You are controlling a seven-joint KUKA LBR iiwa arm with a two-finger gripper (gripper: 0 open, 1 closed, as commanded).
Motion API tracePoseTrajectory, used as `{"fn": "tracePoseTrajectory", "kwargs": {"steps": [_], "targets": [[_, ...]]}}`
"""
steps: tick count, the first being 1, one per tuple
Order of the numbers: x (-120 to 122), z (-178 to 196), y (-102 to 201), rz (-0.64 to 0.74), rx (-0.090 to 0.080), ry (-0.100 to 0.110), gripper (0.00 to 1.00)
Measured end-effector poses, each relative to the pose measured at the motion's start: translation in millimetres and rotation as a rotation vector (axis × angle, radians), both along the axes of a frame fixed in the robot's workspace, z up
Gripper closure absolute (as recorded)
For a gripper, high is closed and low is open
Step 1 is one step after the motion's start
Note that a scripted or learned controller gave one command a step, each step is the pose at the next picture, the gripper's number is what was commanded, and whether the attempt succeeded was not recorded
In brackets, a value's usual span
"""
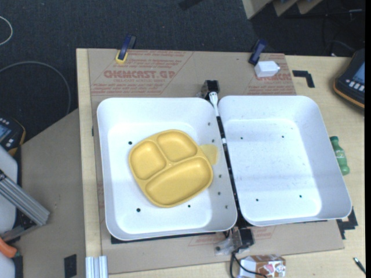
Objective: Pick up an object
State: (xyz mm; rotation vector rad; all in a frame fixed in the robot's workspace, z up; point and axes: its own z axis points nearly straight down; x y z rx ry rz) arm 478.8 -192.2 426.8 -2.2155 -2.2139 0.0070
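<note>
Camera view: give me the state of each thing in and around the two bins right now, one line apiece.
Yellow divided plate: lying flat and upright in the left bin, three compartments facing up, nothing in them.
Left bin: holds the yellow divided plate.
Right bin: white floor showing, speckled with small dark marks.
Green object: lying on the bench just outside the right bin's right rim.
White block: resting on the board behind the right bin.

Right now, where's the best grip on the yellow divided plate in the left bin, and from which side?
Probably the rim. The yellow divided plate lies flat, open side up, in the left bin, too wide to span. A small tab sticks out on its right edge, toward the divider between the bins. Come straight down there, one finger inside the rim and one outside; that edge has bare floor beside it.
</note>
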Motion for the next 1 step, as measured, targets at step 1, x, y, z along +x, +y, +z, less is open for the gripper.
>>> {"fn": "tracePoseTrajectory", "kwargs": {"steps": [1], "targets": [[-0.5,-98.2,-33.0,-0.003,-0.001,-0.001,1.0]]}}
